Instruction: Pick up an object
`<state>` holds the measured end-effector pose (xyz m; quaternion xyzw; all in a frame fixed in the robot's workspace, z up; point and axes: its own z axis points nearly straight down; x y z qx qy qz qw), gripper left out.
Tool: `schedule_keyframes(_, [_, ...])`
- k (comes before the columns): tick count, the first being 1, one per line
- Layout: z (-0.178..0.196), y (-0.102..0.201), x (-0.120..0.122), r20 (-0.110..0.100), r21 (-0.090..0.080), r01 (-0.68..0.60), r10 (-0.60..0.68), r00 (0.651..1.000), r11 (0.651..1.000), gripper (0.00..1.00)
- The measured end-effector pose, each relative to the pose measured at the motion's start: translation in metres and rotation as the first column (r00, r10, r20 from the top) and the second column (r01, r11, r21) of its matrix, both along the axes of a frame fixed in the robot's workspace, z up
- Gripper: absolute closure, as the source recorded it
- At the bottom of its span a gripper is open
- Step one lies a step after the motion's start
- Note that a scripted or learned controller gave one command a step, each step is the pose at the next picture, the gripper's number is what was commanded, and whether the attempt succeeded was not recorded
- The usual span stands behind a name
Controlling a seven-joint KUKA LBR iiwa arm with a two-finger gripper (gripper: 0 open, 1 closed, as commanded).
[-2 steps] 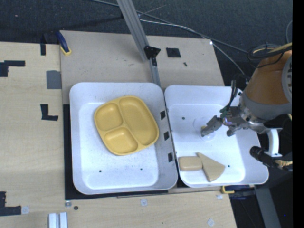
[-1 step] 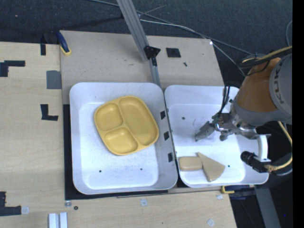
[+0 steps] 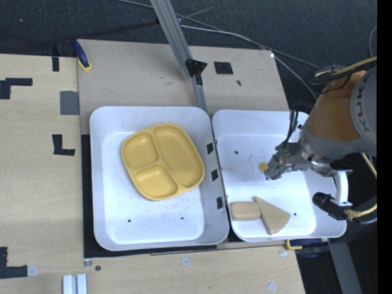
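A yellow divided plate (image 3: 163, 161) lies in the left bin (image 3: 110, 225). In the right bin (image 3: 245, 130), two tan pieces rest near the front edge: a rounded block (image 3: 244, 211) and a wedge (image 3: 272, 215) touching it on its right. My gripper (image 3: 271, 169) hangs over the middle of the right bin, above and behind the tan pieces. A small yellow bit (image 3: 263, 166) shows at its tip; I cannot tell whether it is held. The grey arm with its orange band (image 3: 334, 112) comes in from the right.
A metal pole (image 3: 174, 32) slants down from the top to the gap between the bins. A black clamp (image 3: 196, 67) sits on it. Cables (image 3: 288, 60) run across the dark floor behind the bench. A blue-and-yellow item (image 3: 81, 55) lies at the bench's back left corner.
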<state>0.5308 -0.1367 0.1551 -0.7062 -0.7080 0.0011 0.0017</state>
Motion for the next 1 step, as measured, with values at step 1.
schedule_keyframes(1, [0.0546,0.0098,0.0053,0.007,-0.001,0.0,0.0,1.0,1.0,1.0])
